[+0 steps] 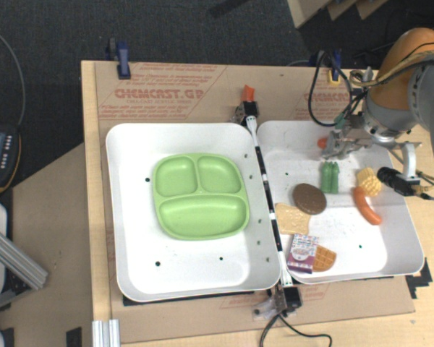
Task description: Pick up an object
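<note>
Two white bins are seen side by side on the tabletop (94,194). In the left bin (126,215) a green plate (200,196) with three parts is laid flat, near the middle.

In the right bin (398,244) several small toy foods are found. A green block (329,177) is seen near the far side of the bin. Just in front of it a round brown cookie (309,198) is laid. A tan cracker (291,219) is touching the cookie on its near left side and lies close to the wall between the bins. Nearer the front, a small packet (302,251) with pink and white print is seen, and a waffle piece (324,257) is tucked against its right side. On the right side of the bin a yellow corn piece (369,181) is laid, and an orange sausage (367,208) is found just in front of it.

The grey arm (409,92) is reached in from the right, over the far part of the right bin. The tool (341,144) is held just behind the green block, low over the bin. Nothing can be seen between its fingers. It cannot be told if the fingers are apart or together, as they are too small and blurred. A small red thing (322,142) is seen just left of the tool, but what it is cannot be told.
</note>
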Motion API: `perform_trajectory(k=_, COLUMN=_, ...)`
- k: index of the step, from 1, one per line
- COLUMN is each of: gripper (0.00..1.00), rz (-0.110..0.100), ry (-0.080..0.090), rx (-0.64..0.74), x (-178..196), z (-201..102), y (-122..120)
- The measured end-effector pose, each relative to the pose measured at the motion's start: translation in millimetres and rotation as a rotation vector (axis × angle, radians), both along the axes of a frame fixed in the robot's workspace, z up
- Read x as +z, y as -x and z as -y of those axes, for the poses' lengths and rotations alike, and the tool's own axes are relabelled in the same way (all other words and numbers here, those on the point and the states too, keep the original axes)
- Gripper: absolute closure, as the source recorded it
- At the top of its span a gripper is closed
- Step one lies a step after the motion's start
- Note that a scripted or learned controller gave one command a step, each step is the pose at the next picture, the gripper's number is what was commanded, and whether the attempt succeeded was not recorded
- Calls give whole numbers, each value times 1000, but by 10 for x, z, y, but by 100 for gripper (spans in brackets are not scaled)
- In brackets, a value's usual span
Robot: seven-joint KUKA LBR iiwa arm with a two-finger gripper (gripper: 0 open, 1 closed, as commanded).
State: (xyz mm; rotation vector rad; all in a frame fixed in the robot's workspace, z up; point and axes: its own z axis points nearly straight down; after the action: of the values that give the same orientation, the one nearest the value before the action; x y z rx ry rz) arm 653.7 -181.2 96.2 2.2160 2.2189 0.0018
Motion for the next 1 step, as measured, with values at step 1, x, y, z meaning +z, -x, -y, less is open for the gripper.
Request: perform_trajectory(k=1, gripper=0, rz=-1, ry=0, rx=0, x=-7, z=-2, y=2)
